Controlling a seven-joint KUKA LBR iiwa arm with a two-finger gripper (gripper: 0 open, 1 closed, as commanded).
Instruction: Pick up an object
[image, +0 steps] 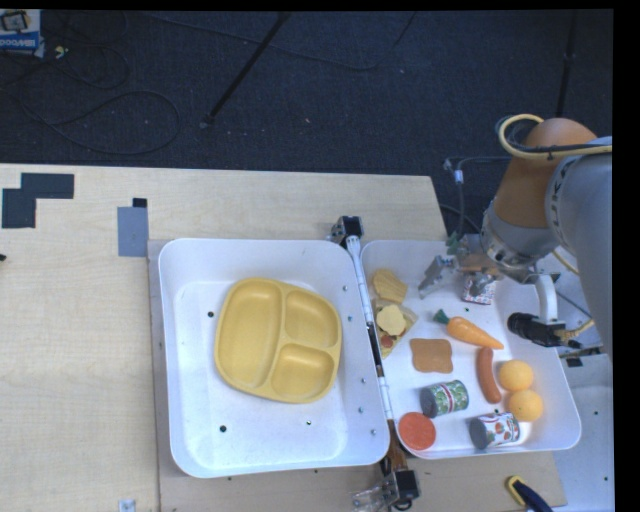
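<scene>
The gripper (440, 272) hangs with fingers spread, holding nothing, over the right bin's (570, 425) far end (just beyond the carrot (473, 332)), near the sandwich (389, 287).

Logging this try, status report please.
End effector low over right bin's far end, nothing seen held. Carrot nearest, untouched. Toy food crowds that bin.

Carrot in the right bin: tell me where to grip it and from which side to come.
Grip the carrot at mid-body, coming from above, with the pincer closing across its narrow width. It lies flat, slanting from its green top at upper left to lower right, with bare floor on both long sides.
</scene>
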